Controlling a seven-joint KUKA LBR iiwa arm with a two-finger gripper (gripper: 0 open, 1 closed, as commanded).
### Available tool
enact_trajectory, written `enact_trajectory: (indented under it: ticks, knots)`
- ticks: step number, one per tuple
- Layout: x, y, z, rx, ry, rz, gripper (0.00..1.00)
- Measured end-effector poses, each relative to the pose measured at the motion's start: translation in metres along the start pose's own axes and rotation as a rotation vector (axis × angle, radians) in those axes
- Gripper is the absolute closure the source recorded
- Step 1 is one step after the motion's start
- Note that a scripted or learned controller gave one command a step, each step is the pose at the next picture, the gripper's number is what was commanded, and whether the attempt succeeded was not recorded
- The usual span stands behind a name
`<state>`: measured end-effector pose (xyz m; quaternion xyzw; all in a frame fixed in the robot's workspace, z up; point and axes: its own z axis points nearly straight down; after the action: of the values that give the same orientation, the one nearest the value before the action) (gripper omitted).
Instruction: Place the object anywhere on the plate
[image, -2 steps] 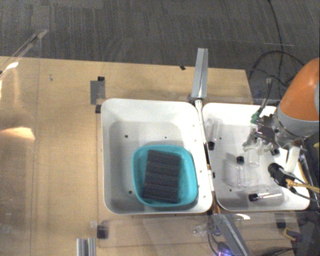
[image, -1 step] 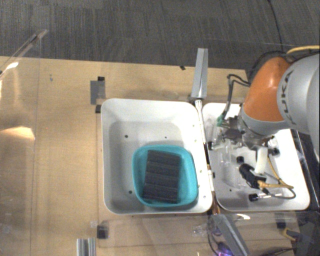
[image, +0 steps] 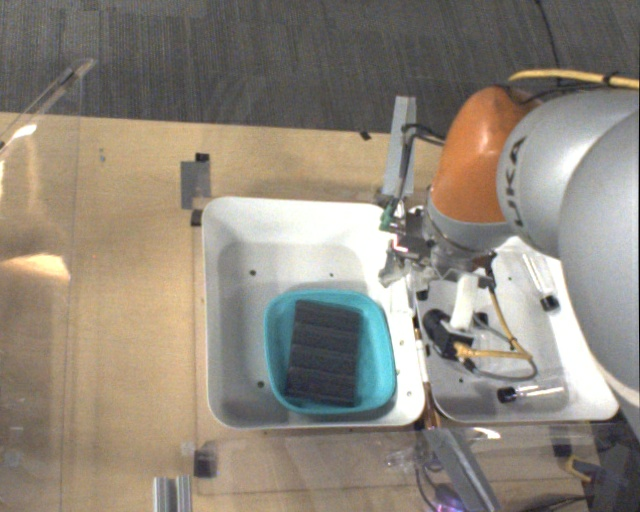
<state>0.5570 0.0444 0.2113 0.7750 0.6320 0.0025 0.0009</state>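
Note:
A teal square plate lies in the left white bin, toward its front right. A dark grey ribbed block rests flat on the plate, covering most of its middle. The grey arm with its orange band reaches in from the right, and its wrist hangs over the wall between the two bins, just above the plate's far right corner. The gripper points down into the right bin, and the wrist and cables hide its tips.
The right white bin holds black and yellow cables and a small pen-like item near its front. A grey upright post stands behind the bins. Small black clamps sit on the wooden bench.

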Motion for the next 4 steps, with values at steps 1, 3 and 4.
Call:
enact_trajectory:
  ticks: [1,3,4]
  knots:
    - [0.000,0.000,0.000,0.000,0.000,0.000,0.00]
    - [-0.099,-0.048,-0.227,-0.010,-0.001,0.121,0.00]
    - [-0.198,-0.028,-0.226,-0.007,-0.005,0.047,0.00]
